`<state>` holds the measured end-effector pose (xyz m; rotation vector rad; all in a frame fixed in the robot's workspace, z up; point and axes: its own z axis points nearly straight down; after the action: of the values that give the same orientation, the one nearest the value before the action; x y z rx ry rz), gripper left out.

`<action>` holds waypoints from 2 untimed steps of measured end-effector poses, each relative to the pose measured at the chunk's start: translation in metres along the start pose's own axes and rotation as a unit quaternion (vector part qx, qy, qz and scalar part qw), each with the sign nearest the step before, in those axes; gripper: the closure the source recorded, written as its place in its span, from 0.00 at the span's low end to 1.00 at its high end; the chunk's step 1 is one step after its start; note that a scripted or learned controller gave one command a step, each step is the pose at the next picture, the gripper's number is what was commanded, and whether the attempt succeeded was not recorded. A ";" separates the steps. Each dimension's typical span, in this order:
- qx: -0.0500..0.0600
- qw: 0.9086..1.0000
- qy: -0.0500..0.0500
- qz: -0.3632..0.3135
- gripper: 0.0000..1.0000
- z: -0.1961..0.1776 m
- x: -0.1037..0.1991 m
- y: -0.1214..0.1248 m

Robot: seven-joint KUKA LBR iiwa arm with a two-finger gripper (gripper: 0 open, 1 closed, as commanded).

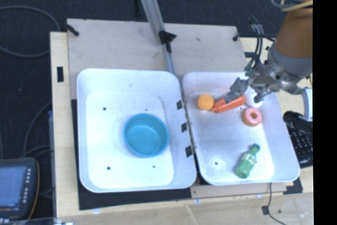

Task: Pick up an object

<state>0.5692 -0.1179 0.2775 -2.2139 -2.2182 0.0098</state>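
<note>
A robotics lab; plywood bench on dark carpet, loose cables, a teach pendant.

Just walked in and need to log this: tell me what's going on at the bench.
A grey and orange robot arm reaches in from the right over the right bin, its gripper low by an orange carrot-shaped toy. Whether it holds anything cannot be told. Beside the toy lie an orange ball and a pink ring; a green bottle lies nearer the front. The left bin holds a blue bowl.
</note>
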 end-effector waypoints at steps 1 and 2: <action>-0.005 1.000 0.000 -0.001 0.00 -0.007 0.000 0.001; -0.002 1.000 -0.001 0.001 0.00 0.040 0.006 0.005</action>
<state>0.5737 -0.1122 0.2378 -2.2186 -2.2208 0.0074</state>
